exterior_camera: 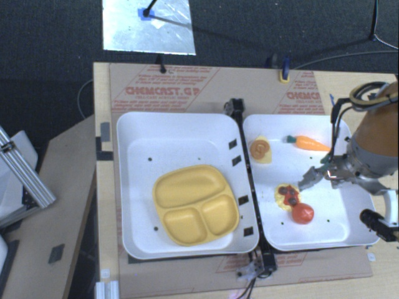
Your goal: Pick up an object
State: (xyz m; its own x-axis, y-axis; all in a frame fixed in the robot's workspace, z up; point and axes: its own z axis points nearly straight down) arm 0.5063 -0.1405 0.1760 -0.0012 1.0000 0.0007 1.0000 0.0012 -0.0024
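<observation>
In the right bin (274, 229), a red tomato (303, 213) lies nearest the camera, touching a small yellow piece with dark red spots (287, 195), and my gripper (310, 179) hangs just above and beside that piece with nothing between its fingers; at this slant I cannot tell whether it is spread or closed. This looks like my approach step, so the next move calls for a short descent squarely over one item. Farther back lie a round biscuit-like piece (260, 148) and a carrot (310, 144).

Right bin (324, 232) lower floor open; pizza slice (288, 196), tomato (303, 213) crowd claw (310, 179).
</observation>
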